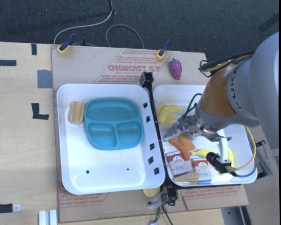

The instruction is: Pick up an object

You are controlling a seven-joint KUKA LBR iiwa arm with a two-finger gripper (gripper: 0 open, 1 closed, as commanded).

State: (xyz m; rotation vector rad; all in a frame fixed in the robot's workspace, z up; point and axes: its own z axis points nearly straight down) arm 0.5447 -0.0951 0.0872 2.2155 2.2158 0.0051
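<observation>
My gripper (184, 128) reaches down into the right bin (246, 172), below the arm's orange wrist band. Its tip is directly over an orange carrot-shaped toy (182, 145) and seems to touch that toy's upper end. A yellow piece of fruit (167, 113) lies just up and left of the gripper. A yellow banana (210, 154) lies to the lower right, partly under a black part of the arm. At the bin's front sit a red and white box (177, 165), a waffle-patterned piece (189, 176) and a blue and white card (203, 171).
The left bin (68, 172) holds a blue divided plate (114, 123) and a tan slice of bread (76, 112) at its left. A purple bunch of grapes (175, 68) lies on the cardboard behind the right bin. A black divider (152, 121) separates the bins.
</observation>
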